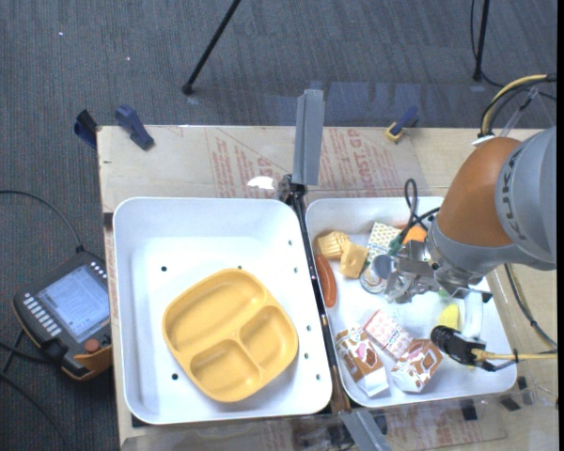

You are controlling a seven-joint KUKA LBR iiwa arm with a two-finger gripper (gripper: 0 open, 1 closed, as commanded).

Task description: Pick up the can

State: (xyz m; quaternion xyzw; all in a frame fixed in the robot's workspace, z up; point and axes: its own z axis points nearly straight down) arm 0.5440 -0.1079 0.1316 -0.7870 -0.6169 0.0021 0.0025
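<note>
The can lay in the right bin, near its centre, its round silvery end facing up. The gripper sat just at the can's 3 o'clock, close against it; whether it touched the can, or how it was set, could not be told. At the can's 10 o'clock lay a yellow ridged piece, with a tan block between the two. A hot dog lay at 9 o'clock along the bin's wall. At 6 o'clock lay small cartons with red and white print. The arm came in from 2 o'clock. The left bin, at 9 o'clock, held a yellow tray with three sections.
</note>
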